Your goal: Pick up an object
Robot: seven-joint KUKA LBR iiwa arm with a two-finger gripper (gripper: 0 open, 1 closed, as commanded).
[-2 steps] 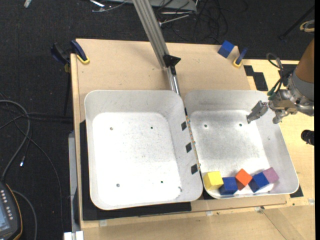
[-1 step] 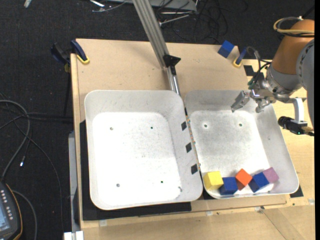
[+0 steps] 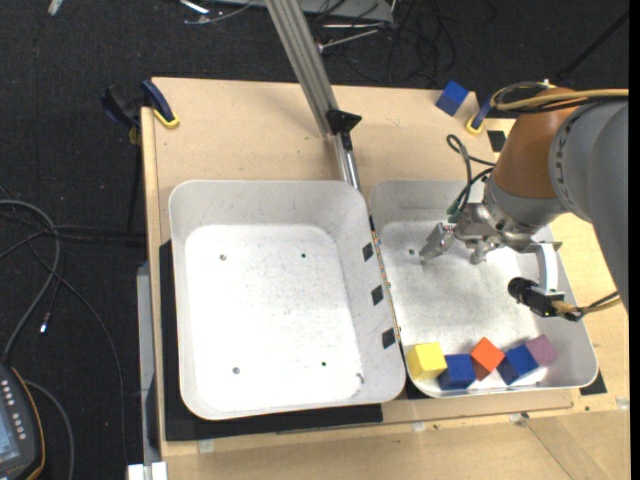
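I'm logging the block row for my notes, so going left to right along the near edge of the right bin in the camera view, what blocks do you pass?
yellow block → blue block → orange block → second blue block → purple block

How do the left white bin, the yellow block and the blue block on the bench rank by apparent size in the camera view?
1. left white bin
2. yellow block and blue block on the bench: too alike to rank.

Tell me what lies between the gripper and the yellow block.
In the camera view, bare bin floor separates the gripper from the yellow block.
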